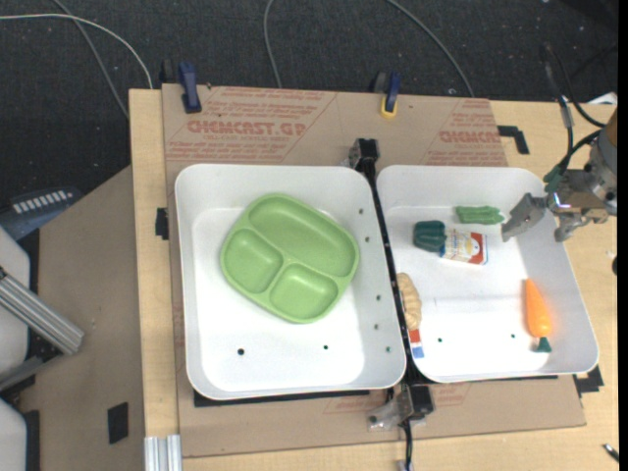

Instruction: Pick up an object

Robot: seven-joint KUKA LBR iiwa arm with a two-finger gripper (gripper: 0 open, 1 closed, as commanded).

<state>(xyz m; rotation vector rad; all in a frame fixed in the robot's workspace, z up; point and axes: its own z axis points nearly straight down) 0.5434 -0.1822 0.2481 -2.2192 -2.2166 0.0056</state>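
- The likeliest thing to pick was the small green object, which lay flat in the right bin close to that bin's far rim and toward its far-right corner, its long side running along the rim.
- The gripper stood just beside that green object, on its right, at the bin's right rim; two grey fingers were spread apart with nothing between them, so it was released and carried nothing.
- One finger reached nearest the green object; whether it touched it could not be told from this slanted view.
- In my judgement the step in hand was the approach: the gripper should shift toward the bin's middle until the fingers straddle the green object across its short side, then come down and close.
- Closing across the long side would likely push the piece away instead of seizing it, since it looked low and light.
- Just nearer and to the left lay a small bottle with a dark green cap and a white and red label, lying on its side; it was close enough that a wide-open finger could knock it.
- An orange carrot lay near the bin's right rim toward the near-right corner, well apart from the gripper.
- A tan, ridged item rested against the right bin's left rim.
- The left bin carried a green divided plate in its middle.
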